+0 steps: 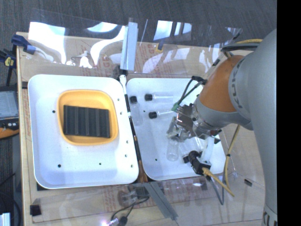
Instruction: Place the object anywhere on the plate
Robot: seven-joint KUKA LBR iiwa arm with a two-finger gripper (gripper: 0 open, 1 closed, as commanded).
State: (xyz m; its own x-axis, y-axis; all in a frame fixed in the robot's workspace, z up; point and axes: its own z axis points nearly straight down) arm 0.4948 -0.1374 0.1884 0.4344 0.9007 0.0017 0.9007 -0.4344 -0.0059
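Looking down on the bench, you've got the yellow plate [87,117] sitting in the left bin [42,168], with a dark ribbed slab [87,121] lying across its middle, long side running left-right. The right bin [155,171] holds clear tubes with black caps: one [159,98] near the top edge lying sideways, another [160,114] just below it, also sideways, caps pointing left. A third clear tube [172,150] sits right under the gripper [181,132], long axis roughly up-down in the view. Can't tell if it's actually gripped, and you can't tell how the claw is set, too cluttered there. The arm [235,93] covers the right bin's right side. Plenty of bare white floor around the plate, and the divider [129,126] between the bins stands between tube and plate.
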